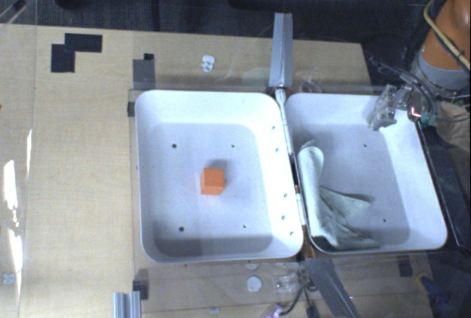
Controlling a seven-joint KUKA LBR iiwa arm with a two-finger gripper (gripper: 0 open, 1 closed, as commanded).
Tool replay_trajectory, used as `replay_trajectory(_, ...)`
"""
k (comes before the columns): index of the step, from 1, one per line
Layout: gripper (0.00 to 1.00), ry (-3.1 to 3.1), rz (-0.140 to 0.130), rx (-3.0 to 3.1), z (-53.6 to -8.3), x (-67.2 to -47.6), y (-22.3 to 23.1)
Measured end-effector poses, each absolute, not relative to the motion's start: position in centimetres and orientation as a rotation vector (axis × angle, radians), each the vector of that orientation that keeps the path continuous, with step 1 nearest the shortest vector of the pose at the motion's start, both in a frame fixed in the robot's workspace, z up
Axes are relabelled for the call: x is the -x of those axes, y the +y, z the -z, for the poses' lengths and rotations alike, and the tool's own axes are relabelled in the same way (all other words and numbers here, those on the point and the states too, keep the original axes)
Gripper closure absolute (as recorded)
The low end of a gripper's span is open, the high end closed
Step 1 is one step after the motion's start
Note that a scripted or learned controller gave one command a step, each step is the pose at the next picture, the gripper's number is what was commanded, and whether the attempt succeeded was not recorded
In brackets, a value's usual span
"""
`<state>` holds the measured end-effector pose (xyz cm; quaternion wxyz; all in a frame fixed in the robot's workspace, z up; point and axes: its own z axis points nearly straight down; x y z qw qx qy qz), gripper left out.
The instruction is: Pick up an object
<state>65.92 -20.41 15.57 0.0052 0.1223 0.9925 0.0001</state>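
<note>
Camera view: an orange cube (213, 181) lay near the centre of the left bin (158, 110), well apart from every wall. It looked small, rigid and probably light; its flat opposite faces offered the obvious hold. The right bin (419, 162) held a crumpled pale cloth (327, 202), soft and likely to drape. The gripper (383, 112) hovered at that bin's upper right rim, carrying nothing; its opening could not be told.

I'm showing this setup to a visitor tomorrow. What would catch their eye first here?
Probably the small orange cube, bright against the floor of the left white bin. Next, the crumpled pale cloth lying along the left side of the right bin. The gripper sits over that bin's far right corner.
</note>
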Motion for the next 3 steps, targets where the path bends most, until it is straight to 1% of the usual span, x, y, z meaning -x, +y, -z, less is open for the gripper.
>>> replay_trajectory(1,1.0,3.131,0.001,0.056,-18.3,-62.6,-20.5)
replay_trajectory(2,1.0,3.119,0.0,0.316,-17.4,-56.5,-20.5)
replay_trajectory(3,1.0,3.065,0.0,0.665,-17.8,-54.2,-20.5)
